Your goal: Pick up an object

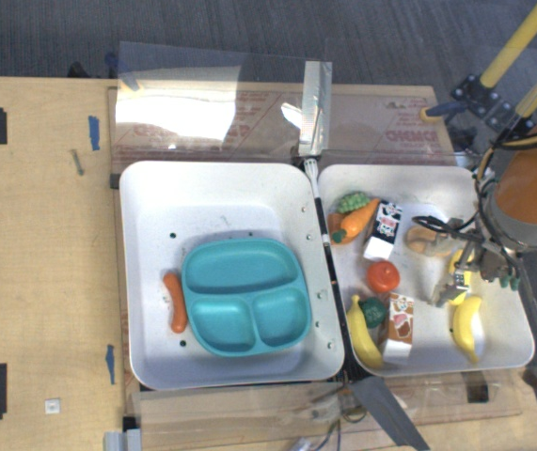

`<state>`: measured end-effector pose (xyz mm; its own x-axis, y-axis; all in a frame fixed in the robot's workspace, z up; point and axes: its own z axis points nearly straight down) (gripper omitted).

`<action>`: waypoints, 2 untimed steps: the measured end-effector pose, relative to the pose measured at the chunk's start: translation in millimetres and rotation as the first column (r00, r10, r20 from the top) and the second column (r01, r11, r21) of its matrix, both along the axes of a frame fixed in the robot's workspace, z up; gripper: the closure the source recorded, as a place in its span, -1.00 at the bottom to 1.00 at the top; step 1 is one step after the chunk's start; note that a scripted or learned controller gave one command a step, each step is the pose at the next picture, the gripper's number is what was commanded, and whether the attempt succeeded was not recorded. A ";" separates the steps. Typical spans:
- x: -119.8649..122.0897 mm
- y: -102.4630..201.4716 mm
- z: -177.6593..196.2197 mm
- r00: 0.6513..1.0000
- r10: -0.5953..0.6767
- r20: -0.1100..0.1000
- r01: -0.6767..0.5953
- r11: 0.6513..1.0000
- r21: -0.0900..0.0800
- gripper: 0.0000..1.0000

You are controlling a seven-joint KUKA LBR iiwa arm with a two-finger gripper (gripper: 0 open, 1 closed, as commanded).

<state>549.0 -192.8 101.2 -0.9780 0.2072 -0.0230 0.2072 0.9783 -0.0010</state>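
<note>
The right bin (pixel 409 178) holds several toy foods: a carrot (pixel 358 220), a black-and-white carton (pixel 384 232), a red tomato (pixel 383 275), a tan piece (pixel 422 242), a green piece (pixel 373 311), a brown-and-white carton (pixel 400 325) and two bananas, one at the bin's left side (pixel 362 336) and one at its right (pixel 466 329). My gripper (pixel 458 285) hangs low at the bin's right side, just above the upper end of the right banana and right of the tan piece. Nothing can be made out in its grasp.
The left bin (pixel 146 191) carries a teal divided plate (pixel 245 294) with an orange sausage (pixel 176 301) lying left of it. A raised divider (pixel 317 214) separates the bins. The arm's orange band (pixel 531 191) stands over the right bin's far right edge.
</note>
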 end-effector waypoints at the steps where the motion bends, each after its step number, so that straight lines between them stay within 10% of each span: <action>1: -14.2 6.3 -12.3 0.998 -0.064 -0.011 0.064 0.998 0.005 -1.00; 2: -10.7 6.1 0.9 0.998 -0.063 0.001 0.063 0.998 0.002 1.00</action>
<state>538.3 -186.7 102.2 -0.9630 0.2683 -0.0237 0.2684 0.9633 0.0011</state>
